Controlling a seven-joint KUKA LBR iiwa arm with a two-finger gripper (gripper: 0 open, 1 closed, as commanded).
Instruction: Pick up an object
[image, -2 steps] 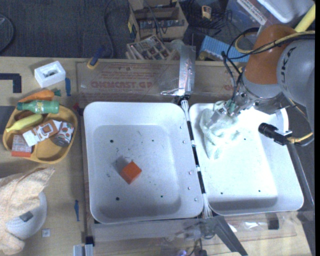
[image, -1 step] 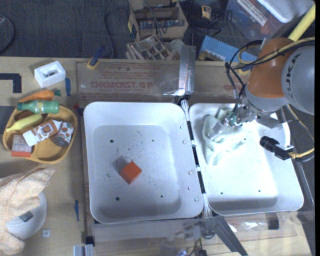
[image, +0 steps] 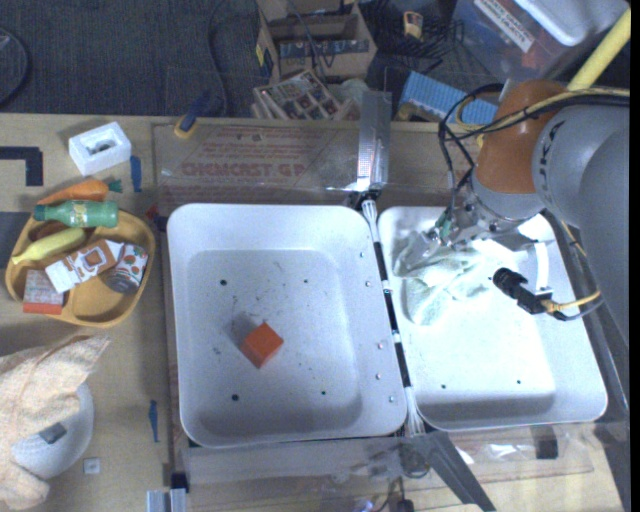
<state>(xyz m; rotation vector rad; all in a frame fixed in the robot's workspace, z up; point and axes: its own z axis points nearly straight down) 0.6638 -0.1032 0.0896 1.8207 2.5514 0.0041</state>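
An orange cube (image: 263, 343) lies in the left bin (image: 200, 240), a little left of its middle. A crumpled pale white-green cloth (image: 440, 282) lies in the far left part of the right bin (image: 520, 390). My gripper (image: 447, 232) reaches down from the orange-banded wrist (image: 515, 140) onto the far edge of that cloth. Glare and the cloth's folds blur the gripper's tip.
A wooden bowl (image: 112, 308) with toy food and packets stands left of the bins. A tan cloth (image: 45, 395) lies at the front left. A black cable fitting (image: 518, 287) hangs over the right bin. Clear sheeting (image: 260, 165) lies behind the left bin.
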